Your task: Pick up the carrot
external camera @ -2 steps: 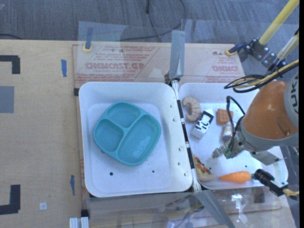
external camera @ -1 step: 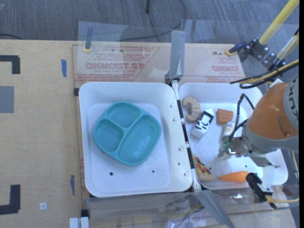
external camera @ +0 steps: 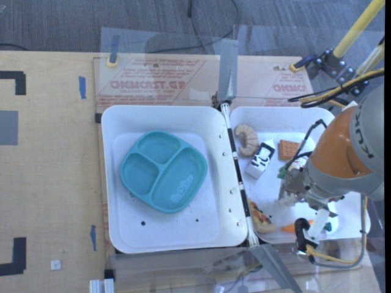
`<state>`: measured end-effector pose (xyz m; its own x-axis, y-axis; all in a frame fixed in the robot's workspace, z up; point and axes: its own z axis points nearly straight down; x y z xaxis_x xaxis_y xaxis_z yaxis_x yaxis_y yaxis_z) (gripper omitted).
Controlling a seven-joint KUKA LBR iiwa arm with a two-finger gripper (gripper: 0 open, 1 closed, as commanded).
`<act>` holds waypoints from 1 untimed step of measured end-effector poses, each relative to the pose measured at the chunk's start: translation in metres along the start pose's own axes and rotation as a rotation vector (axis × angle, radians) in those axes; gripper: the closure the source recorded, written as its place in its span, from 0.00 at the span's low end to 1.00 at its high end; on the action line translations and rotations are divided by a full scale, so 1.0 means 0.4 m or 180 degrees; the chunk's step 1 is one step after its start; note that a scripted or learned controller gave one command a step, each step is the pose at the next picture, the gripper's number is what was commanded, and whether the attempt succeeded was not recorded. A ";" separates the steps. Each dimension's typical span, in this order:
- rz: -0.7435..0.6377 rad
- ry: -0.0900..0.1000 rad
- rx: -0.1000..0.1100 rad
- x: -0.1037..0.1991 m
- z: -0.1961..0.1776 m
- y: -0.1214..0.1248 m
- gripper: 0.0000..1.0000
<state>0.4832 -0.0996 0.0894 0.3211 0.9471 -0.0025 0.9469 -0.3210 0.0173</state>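
The carrot [external camera: 287, 228] lies near the front edge of the right bin [external camera: 317, 118]. It is small and orange, and a black cable fitting covers part of it. A bit of green at its right end is barely visible. My gripper [external camera: 291, 191] hangs under the grey and orange wrist [external camera: 339, 153]. It sits low over the middle of the right bin, just behind the carrot and a little above it. The arm's body hides the gripper's underside. I see nothing held in it.
The right bin also holds a croissant [external camera: 248, 138], a small white box with black print [external camera: 259, 159], an orange cracker [external camera: 288, 149] and a pizza slice [external camera: 261, 218] at the front left. A teal divided plate [external camera: 163, 171] sits in the left bin [external camera: 116, 224].
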 end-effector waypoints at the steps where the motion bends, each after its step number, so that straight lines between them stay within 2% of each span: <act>1: 0.1092 0.0011 0.0007 0.011 0.000 -0.002 1.00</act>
<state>0.4840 -0.0951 0.0894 0.6209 0.7839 0.0064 0.7838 -0.6209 0.0143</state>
